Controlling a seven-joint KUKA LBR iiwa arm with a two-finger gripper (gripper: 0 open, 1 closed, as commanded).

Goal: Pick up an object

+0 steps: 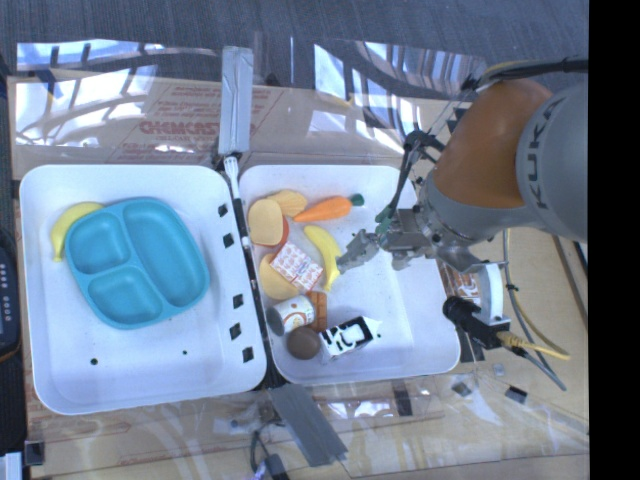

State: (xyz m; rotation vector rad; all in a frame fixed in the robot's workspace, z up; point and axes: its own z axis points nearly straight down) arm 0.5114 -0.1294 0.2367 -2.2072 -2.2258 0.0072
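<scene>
We see two shallow white bins side by side on the table, the left bin (40,368) and the right bin (420,353). In the left bin lies a blue divided plate (138,260), with a yellow banana (70,220) tucked against its far left edge. The right bin holds a cluster of toy foods along its left side: an orange carrot (325,208) with a green top at the far end, a second, smaller banana (324,251) just nearer than it, and a round tan bread piece (266,222) to their left beside a yellowish slice (290,202). Nearer still we find a small red-and-white printed packet (297,265) resting on a yellow piece, then a round white and orange item (292,314), a dark brown ball (303,343), and a black-and-white carton (347,336) lying on its side near the bin's near wall. The arm (500,158) reaches in from the right, its orange band above the wrist, and the claw (352,254) sits low over the middle of the right bin, just right of the small banana. Its fingers (362,244) stand apart, open, with nothing between them. The right half of that bin's floor is bare white.
</scene>
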